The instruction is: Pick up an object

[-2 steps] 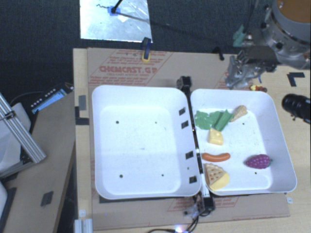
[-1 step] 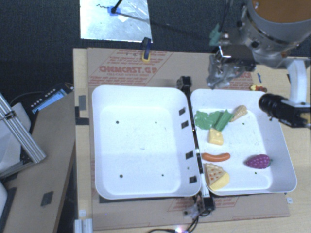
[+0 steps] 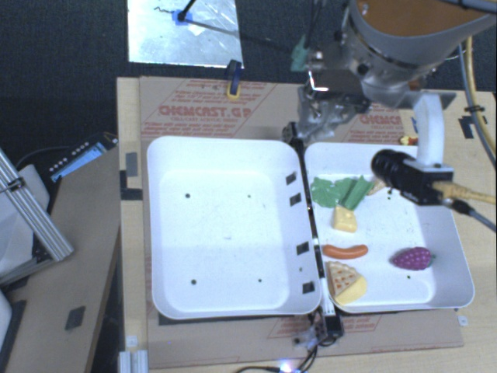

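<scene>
Green, flat leaf-shaped toy (image 3: pixel 340 191) lies in the white bin on the arm's side (image 3: pixel 443 228), the nearest thing to the gripper (image 3: pixel 320 119). The gripper hangs over that bin's far rim beside the divider; whether it is spread or pressed together cannot be told. The leaf's long axis runs crosswise to the divider. Farther from the gripper, in a row, lie a yellow cheese wedge (image 3: pixel 345 220), an orange-red sausage (image 3: pixel 344 250) parallel to the leaf, and a tan waffle wedge (image 3: pixel 344 280). A purple grape cluster (image 3: pixel 411 258) sits apart, off to the sausage's side.
</scene>
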{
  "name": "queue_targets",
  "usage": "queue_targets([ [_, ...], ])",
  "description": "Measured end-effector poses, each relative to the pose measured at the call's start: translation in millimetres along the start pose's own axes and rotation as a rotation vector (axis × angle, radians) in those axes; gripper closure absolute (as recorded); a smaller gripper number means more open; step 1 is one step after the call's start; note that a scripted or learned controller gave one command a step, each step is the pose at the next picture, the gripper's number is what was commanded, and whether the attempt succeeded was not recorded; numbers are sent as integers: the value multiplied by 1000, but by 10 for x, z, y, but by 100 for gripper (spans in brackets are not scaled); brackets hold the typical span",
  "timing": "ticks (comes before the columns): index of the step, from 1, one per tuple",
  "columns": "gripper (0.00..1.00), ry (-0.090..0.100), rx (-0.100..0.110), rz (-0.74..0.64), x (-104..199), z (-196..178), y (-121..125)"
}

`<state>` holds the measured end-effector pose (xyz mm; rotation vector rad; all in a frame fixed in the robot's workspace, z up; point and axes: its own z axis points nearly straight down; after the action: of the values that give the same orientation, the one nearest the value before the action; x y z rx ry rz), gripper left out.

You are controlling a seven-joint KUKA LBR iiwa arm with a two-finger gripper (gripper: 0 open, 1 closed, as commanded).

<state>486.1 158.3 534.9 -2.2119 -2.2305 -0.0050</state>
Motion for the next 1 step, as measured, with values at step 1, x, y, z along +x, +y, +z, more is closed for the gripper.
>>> queue_targets([
  [1, 100, -1, 1, 0, 430, 74, 3],
])
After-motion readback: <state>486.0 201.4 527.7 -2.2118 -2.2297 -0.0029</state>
